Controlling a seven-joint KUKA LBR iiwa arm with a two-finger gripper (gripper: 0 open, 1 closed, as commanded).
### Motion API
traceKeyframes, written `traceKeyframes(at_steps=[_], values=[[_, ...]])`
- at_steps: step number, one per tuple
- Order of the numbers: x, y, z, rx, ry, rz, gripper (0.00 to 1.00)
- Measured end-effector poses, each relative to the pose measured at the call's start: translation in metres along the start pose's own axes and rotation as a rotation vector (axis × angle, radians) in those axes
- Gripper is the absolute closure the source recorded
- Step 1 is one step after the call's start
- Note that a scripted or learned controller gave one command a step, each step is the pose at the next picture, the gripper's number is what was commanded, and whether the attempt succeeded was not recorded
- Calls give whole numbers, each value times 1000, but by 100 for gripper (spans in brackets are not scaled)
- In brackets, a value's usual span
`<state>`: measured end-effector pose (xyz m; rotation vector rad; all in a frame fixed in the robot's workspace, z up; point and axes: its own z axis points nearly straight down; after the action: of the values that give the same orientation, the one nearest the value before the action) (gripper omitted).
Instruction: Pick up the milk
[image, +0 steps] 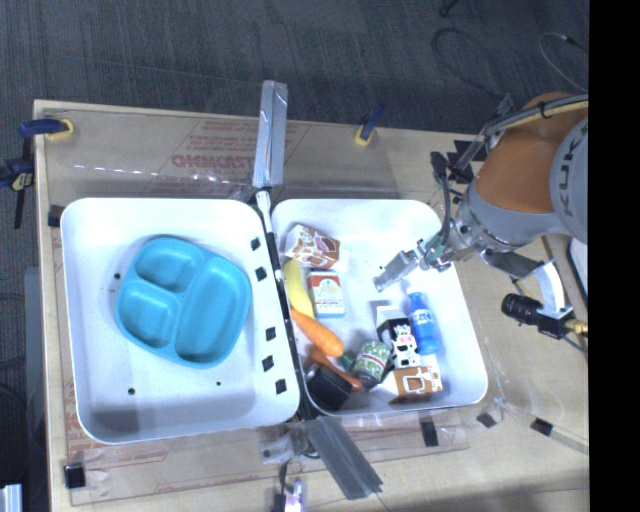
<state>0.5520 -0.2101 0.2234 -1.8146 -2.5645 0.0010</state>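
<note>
1. Clearly, the milk (403, 347) is a small boxy carton with black-and-white cow patches, lying in the right bin's (452, 385) lower part, just left of the blue bottle (422, 322) and touching it or nearly so.
2. Below the milk sits a brown-and-white printed carton (417, 380), angular and glossy; to the milk's left lies a short green-labelled can (373, 360) on its side.
3. Further left, a smooth orange carrot (318, 333) tapers along the bin's left wall, with a curved yellow banana (294, 283) above it and a black cup-like item (327, 386) below.
4. A flat white carton with a red top (326, 293) and a brown patterned pouch (313, 245) lie in the upper left of that bin.
5. The jaws (391, 272) hang over the bin's bare middle, above the milk and apart from it; the metal fingers point left and down. How wide they stand I cannot tell, and nothing shows between them.
6. The grey arm (520, 170) with its orange band reaches in from the right.
7. The left bin (90, 400), shallow white plastic with rounded corners, holds a turquoise divided plate (184, 299) with three compartments.
8. Both bins rest on the pale wooden desk (530, 380).
</note>
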Motion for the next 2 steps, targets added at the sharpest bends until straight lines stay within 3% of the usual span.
traceKeyframes(at_steps=[1, 2], values=[[6, -17, 1, 1, 1, -242, 0], [31, -39, 122, 0, 0, -425, 0]])
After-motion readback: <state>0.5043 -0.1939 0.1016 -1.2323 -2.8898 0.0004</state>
